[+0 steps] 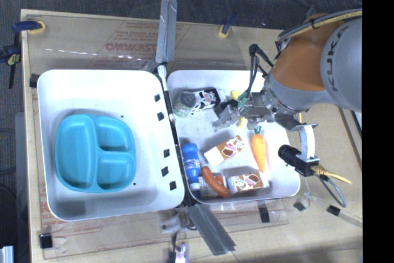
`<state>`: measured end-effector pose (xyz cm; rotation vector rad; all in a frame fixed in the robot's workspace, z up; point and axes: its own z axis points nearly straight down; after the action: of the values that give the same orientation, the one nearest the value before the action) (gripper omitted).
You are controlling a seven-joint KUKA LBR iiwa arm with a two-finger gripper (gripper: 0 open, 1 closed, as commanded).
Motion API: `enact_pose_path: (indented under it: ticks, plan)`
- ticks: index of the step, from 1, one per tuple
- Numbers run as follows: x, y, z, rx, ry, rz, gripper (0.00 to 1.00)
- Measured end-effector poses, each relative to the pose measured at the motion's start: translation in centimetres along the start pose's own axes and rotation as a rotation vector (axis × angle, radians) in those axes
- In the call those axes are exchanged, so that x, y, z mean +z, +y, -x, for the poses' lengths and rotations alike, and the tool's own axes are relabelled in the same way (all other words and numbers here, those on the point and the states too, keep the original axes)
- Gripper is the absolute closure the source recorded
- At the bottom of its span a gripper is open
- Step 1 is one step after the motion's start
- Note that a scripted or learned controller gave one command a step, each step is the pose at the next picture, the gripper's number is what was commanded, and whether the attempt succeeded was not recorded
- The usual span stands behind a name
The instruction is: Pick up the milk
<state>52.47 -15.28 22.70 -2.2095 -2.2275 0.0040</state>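
Two white bins sit side by side on my bench; the left bin (49, 151) holds a blue tray (95, 151). My gripper (237, 111) hangs over the right bin (283, 185), grasping nothing, poised above the clutter. The milk (200, 99) lies near the bin's far wall, beside me.

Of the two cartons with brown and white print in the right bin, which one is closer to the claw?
The upper carton, lying tilted mid-bin just below the claw; the other carton lies against the bin's bottom wall.
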Motion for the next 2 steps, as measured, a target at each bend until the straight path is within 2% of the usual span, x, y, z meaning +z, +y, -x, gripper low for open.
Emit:
enact_pose_path:
  ticks: [1, 2]
  plan:
    - [11.42, -0.76, 2.18, 0.082, -0.007, 0.028, 0.0]
    - [11.97, -1.75, 2.53, 0.065, -0.012, 0.046, 0.0]
